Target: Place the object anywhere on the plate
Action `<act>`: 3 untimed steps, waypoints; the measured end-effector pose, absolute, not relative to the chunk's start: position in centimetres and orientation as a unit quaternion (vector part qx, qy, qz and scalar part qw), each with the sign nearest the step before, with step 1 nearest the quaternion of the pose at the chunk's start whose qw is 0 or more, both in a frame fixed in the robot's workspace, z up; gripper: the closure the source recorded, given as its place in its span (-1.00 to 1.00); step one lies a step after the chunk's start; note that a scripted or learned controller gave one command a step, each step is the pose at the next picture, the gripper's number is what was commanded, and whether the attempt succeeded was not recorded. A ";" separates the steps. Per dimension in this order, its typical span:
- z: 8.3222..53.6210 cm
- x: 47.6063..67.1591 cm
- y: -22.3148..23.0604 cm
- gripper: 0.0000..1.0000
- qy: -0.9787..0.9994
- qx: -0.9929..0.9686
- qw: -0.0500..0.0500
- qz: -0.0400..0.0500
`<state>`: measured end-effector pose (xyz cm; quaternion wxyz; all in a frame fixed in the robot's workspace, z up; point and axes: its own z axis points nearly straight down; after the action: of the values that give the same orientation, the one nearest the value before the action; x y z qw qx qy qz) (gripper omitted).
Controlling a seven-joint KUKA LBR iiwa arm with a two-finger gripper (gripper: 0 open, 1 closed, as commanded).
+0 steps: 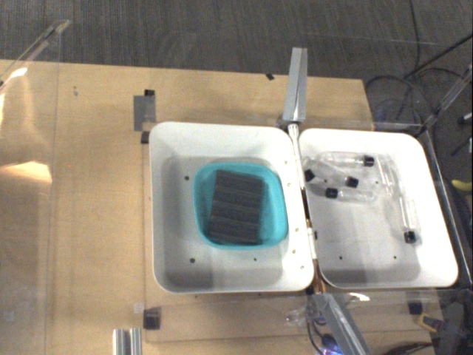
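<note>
From my station I could not make out the arm's pose or its wrist angle at that moment. I had nothing to judge the gripper's state by, so I logged neither.

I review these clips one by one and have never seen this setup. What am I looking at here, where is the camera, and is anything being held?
This is a single picture from a camera fixed above a wooden bench, looking down at a slant. Two shallow white bins sit side by side on it. The left white bin holds a square turquoise plate, and a dark grey ribbed block lies flat on that plate, well within its rim. The right white bin holds several clear plastic tubes with black caps, lying loose towards its far side and right wall. A grey metal bar stands at the far end of the seam between the bins. Nothing in this picture is being held; the block rests on the plate by itself.
</note>
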<state>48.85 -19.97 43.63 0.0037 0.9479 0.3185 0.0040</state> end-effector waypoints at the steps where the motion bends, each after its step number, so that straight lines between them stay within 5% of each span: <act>1: 43.6 48.8 -20.1 -1.00 0.260 0.966 0.003 0.004; 3: 43.6 48.8 -20.6 -1.00 0.144 0.990 0.003 0.005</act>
<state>48.85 -20.55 43.62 0.0032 0.9896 0.1437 0.0046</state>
